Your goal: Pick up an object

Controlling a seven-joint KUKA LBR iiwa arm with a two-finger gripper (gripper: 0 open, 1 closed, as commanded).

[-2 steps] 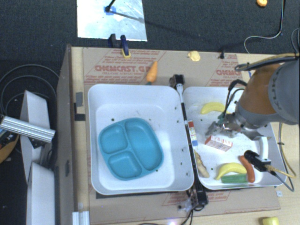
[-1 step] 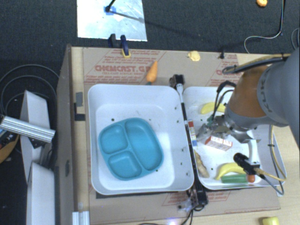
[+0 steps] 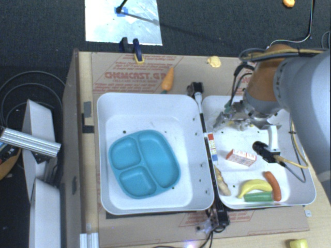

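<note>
Camera view: carton (image 3: 241, 157) lies just below the pincer (image 3: 235, 119).

A bench (image 3: 134, 68) topped with printed cardboard is carrying two shallow white bins side by side, the left bin (image 3: 106, 143) sitting squarely on the board and the right bin (image 3: 305, 190) lying just beside it, their rims touching along the middle. Behind the left bin, an orange carrot (image 3: 168, 79) is lying on the cardboard close to the bin's back rim, and a blue and yellow clamp (image 3: 135, 49) is sitting at the bench's far edge. A small yellow lump (image 3: 214, 62) is resting behind the right bin.
</note>
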